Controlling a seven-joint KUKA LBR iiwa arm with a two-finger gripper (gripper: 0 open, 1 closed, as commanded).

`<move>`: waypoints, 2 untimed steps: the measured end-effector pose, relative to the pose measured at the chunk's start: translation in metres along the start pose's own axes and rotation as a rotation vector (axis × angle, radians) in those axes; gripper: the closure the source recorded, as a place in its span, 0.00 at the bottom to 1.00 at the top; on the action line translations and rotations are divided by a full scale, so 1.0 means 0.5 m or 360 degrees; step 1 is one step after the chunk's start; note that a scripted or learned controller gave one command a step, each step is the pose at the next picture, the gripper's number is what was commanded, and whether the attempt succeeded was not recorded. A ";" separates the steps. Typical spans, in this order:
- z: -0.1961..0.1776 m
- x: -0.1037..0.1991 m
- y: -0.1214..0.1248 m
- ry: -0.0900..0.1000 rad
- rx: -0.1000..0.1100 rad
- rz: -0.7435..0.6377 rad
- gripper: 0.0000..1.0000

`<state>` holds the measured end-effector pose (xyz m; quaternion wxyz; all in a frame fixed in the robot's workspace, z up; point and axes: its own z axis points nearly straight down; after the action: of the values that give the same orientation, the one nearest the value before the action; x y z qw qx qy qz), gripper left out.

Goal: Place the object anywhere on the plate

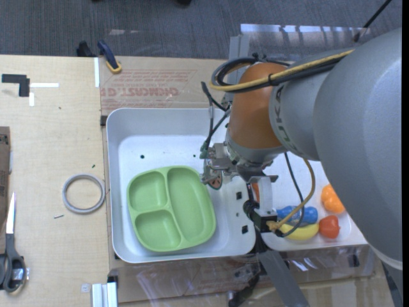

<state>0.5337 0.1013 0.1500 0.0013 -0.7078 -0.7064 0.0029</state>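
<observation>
A green three-compartment plate (171,207) lies in the left white bin (121,146), toward its front. My gripper (213,175) hangs just off the plate's right edge, under the orange band and grey wrist, which hide much of it. A small brownish object (216,183) shows right at the gripper's tip, beside the plate's rim and above the bin floor. I cannot tell whether it is held or resting there.
The right bin (348,234) holds a yellow banana (300,231), a blue piece (305,213), an orange piece (332,200) and a red piece (329,226). A tape ring (83,192) and scissors (9,267) lie on the bench at left.
</observation>
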 end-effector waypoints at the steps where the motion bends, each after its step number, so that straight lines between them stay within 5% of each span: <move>1: -0.032 0.007 -0.112 0.0001 -0.0002 0.0005 1.00; 2: -0.081 -0.114 0.044 0.0000 -0.0005 0.0003 1.00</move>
<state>0.5557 0.0444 0.1907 0.0001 -0.7086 -0.7056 0.0017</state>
